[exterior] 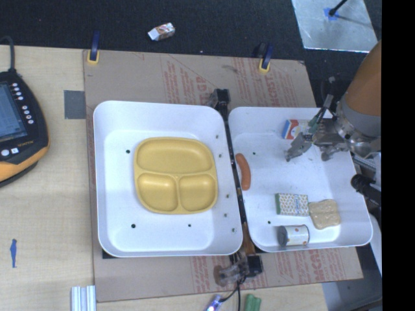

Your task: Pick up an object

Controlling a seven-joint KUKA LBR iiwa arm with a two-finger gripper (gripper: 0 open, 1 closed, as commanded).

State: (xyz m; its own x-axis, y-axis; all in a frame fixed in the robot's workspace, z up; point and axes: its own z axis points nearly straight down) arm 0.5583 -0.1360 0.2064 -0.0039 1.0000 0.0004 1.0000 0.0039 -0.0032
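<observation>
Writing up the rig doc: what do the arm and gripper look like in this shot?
The arm enters from the right: an orange band above a grey wrist section. The gripper is dark grey metal with thin splayed fingers and a dark rod or cable rising from it. Black hardware sits below it at the bin's right edge. No markings are legible.

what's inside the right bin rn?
Right bin holds a sausage, a green packet, a tan sponge-like piece, a small can and a red-blue carton. The end effector covers part of the floor; anything under it is hidden.
</observation>
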